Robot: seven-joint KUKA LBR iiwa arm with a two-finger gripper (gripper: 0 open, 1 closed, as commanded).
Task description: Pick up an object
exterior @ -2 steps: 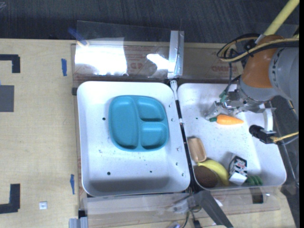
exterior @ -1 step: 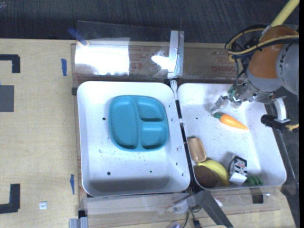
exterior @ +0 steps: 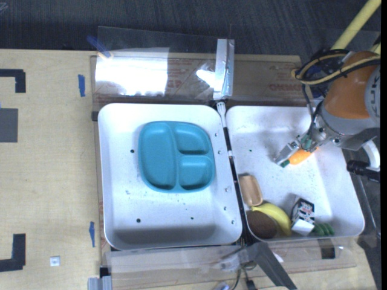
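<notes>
One small orange carrot-shaped toy (exterior: 299,157) sits between my closed hand's (exterior: 292,153) fingers; I judge it light, rigid, slippery. Hold mid-body.

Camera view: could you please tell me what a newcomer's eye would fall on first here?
Most striking is the blue divided plate, lying alone in the middle of the left bin. Next comes the arm's orange band at the right edge, with the gripper low over the right bin beside a small orange piece. A yellow banana lies among clutter at that bin's near wall.
</notes>
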